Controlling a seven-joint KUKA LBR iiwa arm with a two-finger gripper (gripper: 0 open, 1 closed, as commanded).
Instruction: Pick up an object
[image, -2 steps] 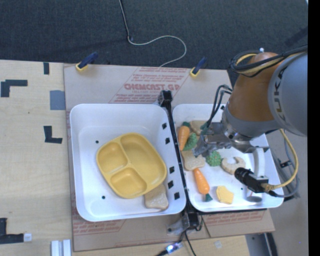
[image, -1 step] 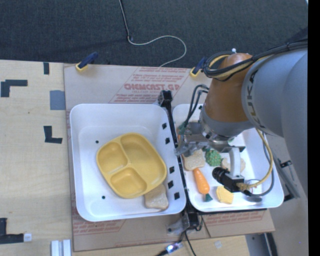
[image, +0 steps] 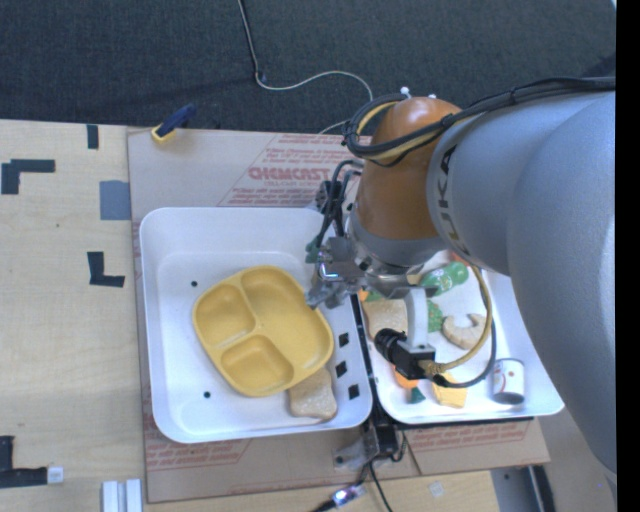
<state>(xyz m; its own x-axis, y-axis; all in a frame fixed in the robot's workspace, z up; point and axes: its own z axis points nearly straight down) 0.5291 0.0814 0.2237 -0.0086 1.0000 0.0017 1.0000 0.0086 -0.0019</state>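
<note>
The arm (image: 500, 190) reaches in from the right and stands over the inner wall where the two bins meet. The gripper (image: 325, 288) is low at that wall, on the left bin's side, at the upper right rim of the yellow plate (image: 262, 330); whether it touches the rim cannot be determined. Whether the gripper is wide or narrow also cannot be determined from this view, and nothing is seen held in it. The yellow plate, the object nearest the gripper, has three compartments and lies flat in the middle of the left bin (image: 150, 300), turned at an angle to the bin walls. A pale brown bread piece (image: 313, 402) lies at the plate's lower right edge, partly under it, near the bin's front corner. In the right bin (image: 535, 385), a toast slice (image: 388, 318) lies close to the inner wall, with a green item (image: 437, 315) just beside it. A tan crescent piece (image: 463, 330) lies further right. A yellow wedge (image: 450, 397) and a small white cylinder (image: 508, 378) lie near the front wall. Both bins rest on a cardboard sheet (image: 290, 170) with red printing, laid on the bench (image: 60, 330). A blue and yellow object (image: 173, 122) lies at the sheet's far left corner.
</note>
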